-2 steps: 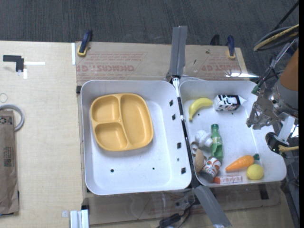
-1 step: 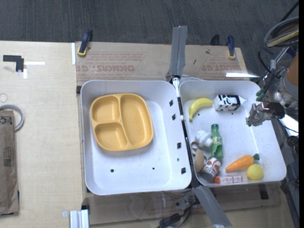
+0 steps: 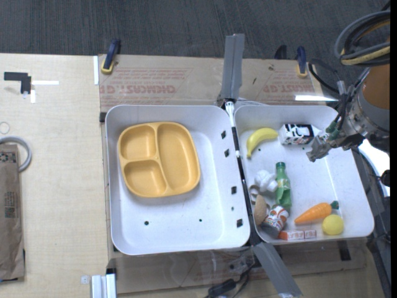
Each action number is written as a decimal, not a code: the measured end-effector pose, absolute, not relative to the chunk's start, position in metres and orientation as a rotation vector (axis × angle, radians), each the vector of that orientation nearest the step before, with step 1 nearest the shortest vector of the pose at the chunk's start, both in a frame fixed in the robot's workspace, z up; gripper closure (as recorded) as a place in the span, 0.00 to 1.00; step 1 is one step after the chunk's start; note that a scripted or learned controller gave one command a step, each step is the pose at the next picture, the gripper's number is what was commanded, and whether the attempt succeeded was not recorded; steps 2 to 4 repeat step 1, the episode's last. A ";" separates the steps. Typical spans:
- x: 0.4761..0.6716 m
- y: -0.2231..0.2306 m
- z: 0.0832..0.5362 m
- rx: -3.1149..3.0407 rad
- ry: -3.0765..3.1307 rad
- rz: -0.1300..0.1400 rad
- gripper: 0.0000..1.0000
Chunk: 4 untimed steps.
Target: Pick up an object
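Note:
In the right bin [image 3: 347,185] lie a yellow banana [image 3: 259,139], a black-and-white carton [image 3: 297,133], a green bottle [image 3: 283,186], a white crumpled item [image 3: 266,181], a small can [image 3: 275,220], an orange carrot [image 3: 315,212] and a yellow lemon [image 3: 333,224]. My gripper [image 3: 324,144] hangs over the bin's upper right part, just right of the carton. Nothing shows between its fingers.
The left bin [image 3: 167,222] holds a yellow divided plate [image 3: 159,159]. A grey divider bar [image 3: 233,67] runs between the bins at the back. Cables [image 3: 363,39] loop at the upper right. A brown paper bag [image 3: 10,203] lies at the far left of the bench.

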<state>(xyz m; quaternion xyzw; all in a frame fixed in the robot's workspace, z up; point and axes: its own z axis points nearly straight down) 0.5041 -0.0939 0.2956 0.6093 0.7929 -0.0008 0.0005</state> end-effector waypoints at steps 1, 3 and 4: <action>0.541 -0.072 0.291 2.151 2.290 -0.005 1.00; 0.541 -0.072 0.291 2.151 2.290 -0.005 1.00; 0.541 -0.072 0.291 2.151 2.290 -0.005 1.00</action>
